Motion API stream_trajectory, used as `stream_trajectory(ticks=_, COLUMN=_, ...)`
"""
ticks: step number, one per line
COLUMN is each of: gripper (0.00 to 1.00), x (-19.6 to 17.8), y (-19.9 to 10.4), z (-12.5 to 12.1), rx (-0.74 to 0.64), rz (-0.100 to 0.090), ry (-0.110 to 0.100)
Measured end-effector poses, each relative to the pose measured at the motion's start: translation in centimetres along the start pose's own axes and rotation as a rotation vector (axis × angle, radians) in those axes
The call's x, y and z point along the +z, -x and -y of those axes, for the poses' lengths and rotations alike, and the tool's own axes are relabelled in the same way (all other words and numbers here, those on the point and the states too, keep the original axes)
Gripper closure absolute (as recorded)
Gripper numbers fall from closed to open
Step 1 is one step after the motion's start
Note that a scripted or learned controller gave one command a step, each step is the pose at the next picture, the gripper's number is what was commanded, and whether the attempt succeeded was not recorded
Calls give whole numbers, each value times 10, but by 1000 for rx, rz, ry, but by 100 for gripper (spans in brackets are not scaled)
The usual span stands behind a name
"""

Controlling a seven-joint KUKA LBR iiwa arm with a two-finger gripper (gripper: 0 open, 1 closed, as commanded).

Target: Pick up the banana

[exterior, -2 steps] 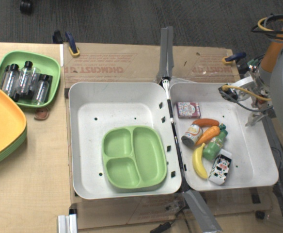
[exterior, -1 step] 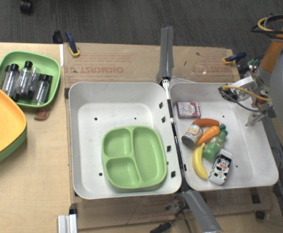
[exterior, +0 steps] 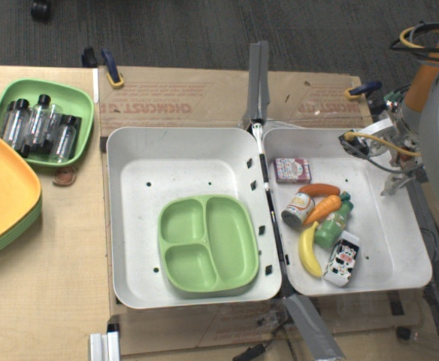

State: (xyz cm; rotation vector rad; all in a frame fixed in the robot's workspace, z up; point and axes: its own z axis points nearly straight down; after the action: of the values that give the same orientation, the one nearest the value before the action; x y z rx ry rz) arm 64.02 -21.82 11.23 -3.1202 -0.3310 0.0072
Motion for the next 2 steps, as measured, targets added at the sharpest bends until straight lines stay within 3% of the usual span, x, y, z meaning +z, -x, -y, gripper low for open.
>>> stream_trajectory(ticks=2, gripper=0, x=0, y=0, z=0, rx=0, rz=0, ry=0)
